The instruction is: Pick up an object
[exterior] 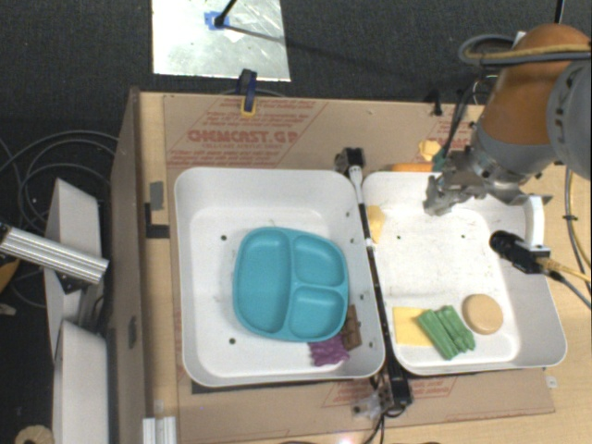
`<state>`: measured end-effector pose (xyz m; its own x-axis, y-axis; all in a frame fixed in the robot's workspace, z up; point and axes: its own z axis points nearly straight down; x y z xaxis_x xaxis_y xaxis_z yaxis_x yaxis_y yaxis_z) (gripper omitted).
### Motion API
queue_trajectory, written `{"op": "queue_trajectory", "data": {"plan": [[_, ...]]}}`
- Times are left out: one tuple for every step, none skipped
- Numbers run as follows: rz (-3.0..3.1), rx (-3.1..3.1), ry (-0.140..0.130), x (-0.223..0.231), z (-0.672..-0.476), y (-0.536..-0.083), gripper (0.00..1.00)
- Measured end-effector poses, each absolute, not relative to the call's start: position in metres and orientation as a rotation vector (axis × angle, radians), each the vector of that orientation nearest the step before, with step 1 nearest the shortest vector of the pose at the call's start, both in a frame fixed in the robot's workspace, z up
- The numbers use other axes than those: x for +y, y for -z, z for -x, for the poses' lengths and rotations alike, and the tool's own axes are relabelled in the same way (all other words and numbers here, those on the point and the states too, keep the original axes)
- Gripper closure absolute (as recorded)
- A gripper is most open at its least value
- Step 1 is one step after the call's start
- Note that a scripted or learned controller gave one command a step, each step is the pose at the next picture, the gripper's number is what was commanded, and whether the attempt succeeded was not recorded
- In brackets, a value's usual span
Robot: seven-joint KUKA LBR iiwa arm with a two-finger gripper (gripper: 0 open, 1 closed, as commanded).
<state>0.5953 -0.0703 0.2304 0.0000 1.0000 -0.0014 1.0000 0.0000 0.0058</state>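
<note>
My gripper (444, 198) hangs over the far part of the right bin (425, 259), above bare floor, with nothing seen in it. A small yellow piece (374, 220) lies to its left against the bin's left wall. Along the near wall lie a flat yellow block (408, 326), a green ridged piece (445, 330) and a round tan piece (482, 314), well away from the gripper. An orange thing (410, 166) sits at the bin's far rim.
The left bin (199, 192) holds a blue divided plate (289, 283), with a purple piece (326, 351) and a brown piece (352, 329) at its near right corner. The ridge between the two bins (367, 248) runs just left of the gripper.
</note>
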Motion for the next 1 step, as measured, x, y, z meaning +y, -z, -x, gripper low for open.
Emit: {"op": "queue_trajectory", "data": {"plan": [[-2.217, 2.224, -0.001, -0.0607, -0.5884, -0.2184, 1.00]]}}
